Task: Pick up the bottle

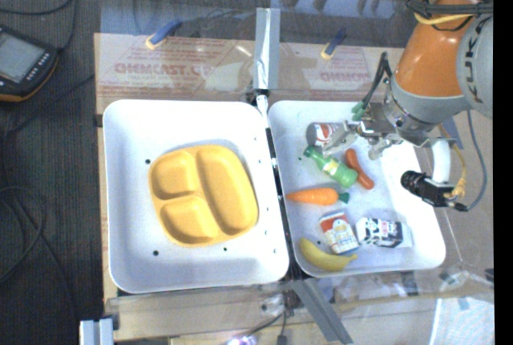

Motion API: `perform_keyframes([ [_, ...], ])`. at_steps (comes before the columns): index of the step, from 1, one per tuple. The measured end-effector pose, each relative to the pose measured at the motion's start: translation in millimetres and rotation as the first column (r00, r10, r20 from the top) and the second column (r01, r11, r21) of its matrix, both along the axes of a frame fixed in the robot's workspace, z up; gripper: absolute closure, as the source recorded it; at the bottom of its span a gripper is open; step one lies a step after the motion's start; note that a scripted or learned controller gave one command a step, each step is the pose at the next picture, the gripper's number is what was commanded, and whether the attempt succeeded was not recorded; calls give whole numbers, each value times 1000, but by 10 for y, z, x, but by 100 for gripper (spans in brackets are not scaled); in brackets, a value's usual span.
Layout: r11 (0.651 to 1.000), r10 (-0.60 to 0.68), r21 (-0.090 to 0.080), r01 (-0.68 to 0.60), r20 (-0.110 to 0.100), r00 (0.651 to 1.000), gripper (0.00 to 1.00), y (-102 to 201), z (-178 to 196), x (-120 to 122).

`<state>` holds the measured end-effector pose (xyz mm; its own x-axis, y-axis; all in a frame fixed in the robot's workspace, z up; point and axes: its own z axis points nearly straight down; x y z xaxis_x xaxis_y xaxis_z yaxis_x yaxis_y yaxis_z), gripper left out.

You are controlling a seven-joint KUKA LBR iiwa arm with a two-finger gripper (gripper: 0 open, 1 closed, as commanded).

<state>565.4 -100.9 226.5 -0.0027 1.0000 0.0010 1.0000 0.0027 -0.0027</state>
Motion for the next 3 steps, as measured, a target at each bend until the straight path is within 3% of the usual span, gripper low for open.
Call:
perform_keyframes([
  [1,997,78,0,-78,-1,997,0,-56,-1113,260],
  [2,997,78,1,-78,-1,997,100,-55,-1026,261],
  [3,994,-108,-4,108,3,994,100,-36,365,-122],
])
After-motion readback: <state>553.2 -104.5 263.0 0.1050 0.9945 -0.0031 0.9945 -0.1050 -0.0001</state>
